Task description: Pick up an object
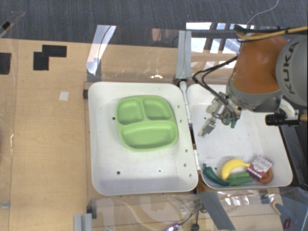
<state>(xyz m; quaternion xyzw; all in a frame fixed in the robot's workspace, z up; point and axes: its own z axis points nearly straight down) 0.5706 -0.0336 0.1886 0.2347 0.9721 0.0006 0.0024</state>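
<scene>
While my gripper (210, 127) hangs over the right bin (269, 148), I cannot tell how it stands. A yellow banana (234, 167), a green vegetable (234, 179) and a small red-and-white packet (261, 165) lie together at that bin's near edge. A green divided plate (146, 122) rests in the left bin (103, 153).

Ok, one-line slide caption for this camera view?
KUKA arm's tool hovers over the right bin, apart from the banana cluster at its near edge; green divided plate sits in the left bin.
</scene>
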